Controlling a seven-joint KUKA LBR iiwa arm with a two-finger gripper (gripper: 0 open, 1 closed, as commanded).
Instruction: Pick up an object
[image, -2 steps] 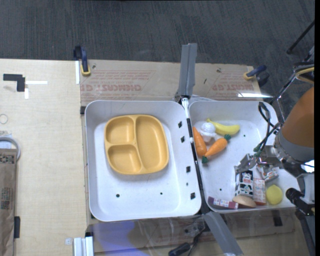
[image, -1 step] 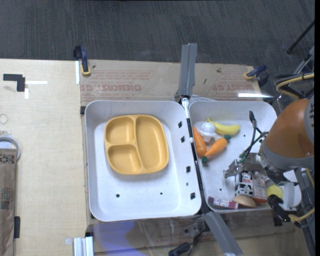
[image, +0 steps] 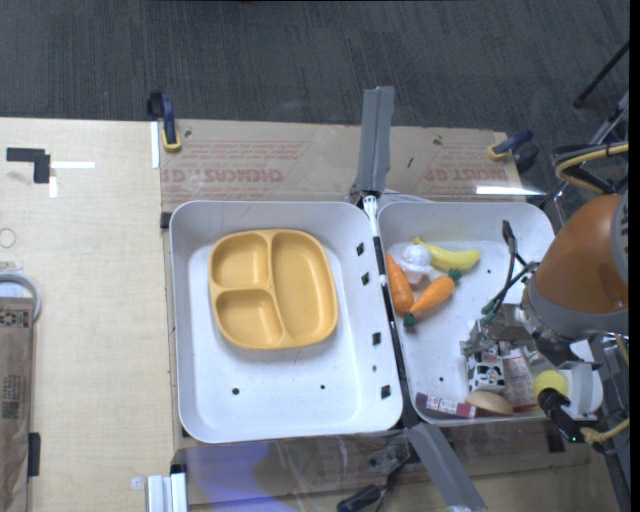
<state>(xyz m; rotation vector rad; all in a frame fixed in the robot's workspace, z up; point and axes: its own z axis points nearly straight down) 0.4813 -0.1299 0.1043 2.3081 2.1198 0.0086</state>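
Arm (image: 590, 270) cut off at the right edge, gripper (image: 487, 362) fingertips lost in clutter, right bin's (image: 440, 330) near-right corner hidden beneath the arm, brown bag (image: 15, 400) clipped at left

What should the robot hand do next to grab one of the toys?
Probably lower a little further: the gripper sits low in the right bin over a small cluster of items, with nothing seen between its fingers. The carrots and banana lie apart, further up.

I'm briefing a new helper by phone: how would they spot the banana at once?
Look in the right-hand bin, toward its far edge. The banana lies there beside a small white object, just above two orange carrots; it is the only curved yellow piece.
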